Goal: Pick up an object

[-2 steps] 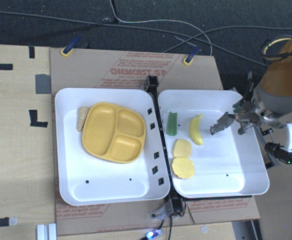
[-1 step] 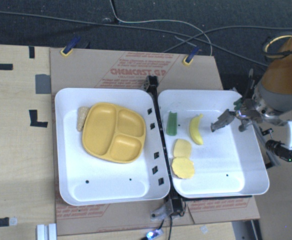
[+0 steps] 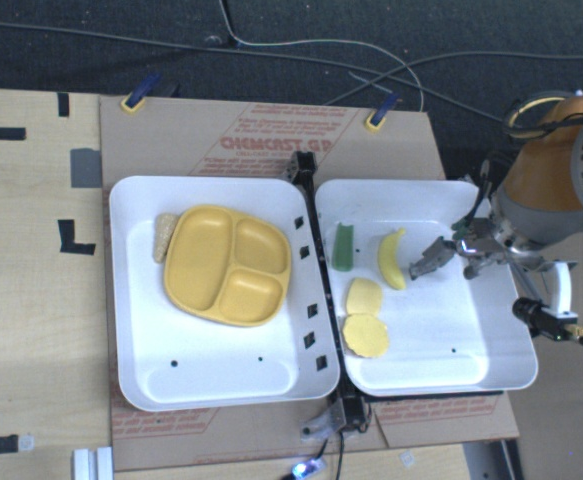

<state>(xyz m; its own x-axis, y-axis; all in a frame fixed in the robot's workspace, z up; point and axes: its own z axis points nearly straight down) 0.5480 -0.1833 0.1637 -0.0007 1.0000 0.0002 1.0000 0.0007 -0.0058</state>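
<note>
We see our gripper [image 3: 433, 261] in the right bin [image 3: 471, 368], just beside the banana [image 3: 392, 258] near the bin's far edge; we cannot tell its state.

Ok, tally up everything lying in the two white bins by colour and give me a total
Yellow: 4 — divided plate, banana-shaped piece, two roundish pieces
Green: 1 — small block
Tan: 1 — piece tucked at the plate's left edge
Total: 6
</note>
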